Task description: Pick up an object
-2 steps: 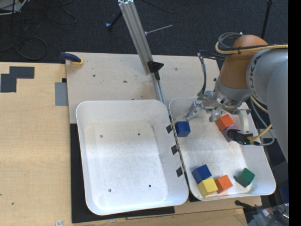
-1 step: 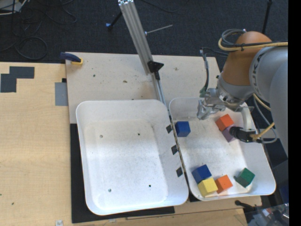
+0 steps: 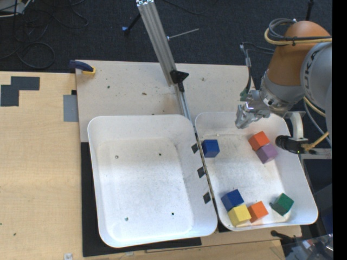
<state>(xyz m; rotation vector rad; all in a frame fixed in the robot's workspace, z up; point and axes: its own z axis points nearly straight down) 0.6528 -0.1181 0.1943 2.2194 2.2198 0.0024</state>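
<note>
On the far left of my counter point(image 3: 38, 161), pale wood carries a few grey patches, and a small blue-and-yellow clamp point(image 3: 82, 66) sits at the back corner. Next comes the left bin point(image 3: 108, 129), white and speckled. An aluminium rail point(image 3: 160, 39) slants down toward the seam where it meets the right bin point(image 3: 303, 199).

Taking that right bin as my landmark: a blue cube point(image 3: 210, 148) sits just inside its left wall, toward the back. At its front edge another blue cube point(image 3: 232, 198) touches a yellow cube point(image 3: 239, 215), and a small orange cube point(image 3: 258, 210) lies against the yellow one. A green cube point(image 3: 282, 203) rests in the front right corner. Toward the back right, an orange cube point(image 3: 258, 140) touches a purple cube point(image 3: 267, 153).

My claw point(image 3: 245, 117) hangs over the bin's back edge, just left of the orange cube, holding nothing I can see; I cannot tell whether it is spread or closed.
</note>
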